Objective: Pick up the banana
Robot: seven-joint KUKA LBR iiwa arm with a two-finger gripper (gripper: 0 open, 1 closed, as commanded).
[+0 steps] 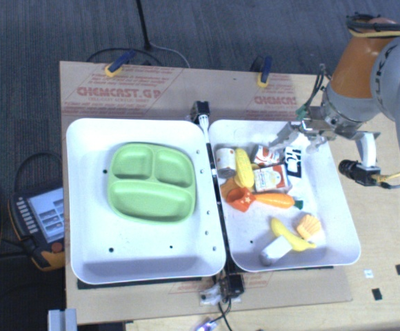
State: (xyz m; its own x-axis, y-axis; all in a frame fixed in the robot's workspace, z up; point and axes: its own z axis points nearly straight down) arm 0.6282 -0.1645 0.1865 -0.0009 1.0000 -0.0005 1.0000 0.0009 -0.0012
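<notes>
Jaws [298, 138] above right bin [345, 226]

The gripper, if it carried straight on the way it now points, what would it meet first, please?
Probably the small white carton beside the corn; the gripper points down-left toward them, though depth is unclear. The banana lies off that line.

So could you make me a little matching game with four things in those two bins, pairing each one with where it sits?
Things:
1. banana
2. green divided plate
3. carrot
4. corn cob

Places:
A. middle of the left bin
B. near the front of the right bin
C. middle of the right bin
D. right bin, close to the wall between the two bins

Pairs: 1-B, 2-A, 3-C, 4-D
</notes>
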